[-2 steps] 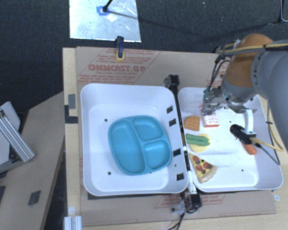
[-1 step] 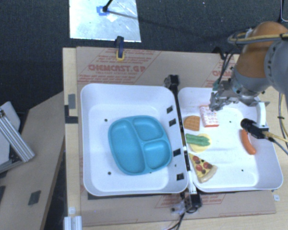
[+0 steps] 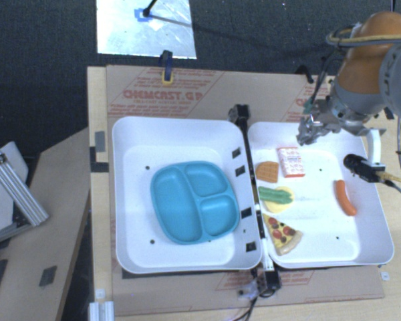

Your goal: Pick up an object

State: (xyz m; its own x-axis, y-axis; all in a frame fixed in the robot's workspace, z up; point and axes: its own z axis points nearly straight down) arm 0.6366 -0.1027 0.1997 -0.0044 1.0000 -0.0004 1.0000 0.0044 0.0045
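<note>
Tan cardboard covers the bench (image 3: 187,89), and two white bins sit on it side by side. The left bin (image 3: 130,179) holds a blue tray (image 3: 194,200) with three compartments, lying flat near the bin's middle. The right bin (image 3: 371,243) carries the small items. The grey arm (image 3: 381,59), with its orange band, reaches in from the right and ends above the far edge of that bin. Its end effector (image 3: 308,134) hangs over the bin's far left corner, just beyond a red-and-white box (image 3: 291,161); I cannot tell how it is set. Nothing is seen in its grip. A pizza slice (image 3: 281,233) lies near the bin's near left corner. A green piece (image 3: 275,195) rests between pizza and box, an orange sausage (image 3: 345,197) lies well to the right, and a brown cookie (image 3: 267,172) touches the box's left side.
</note>
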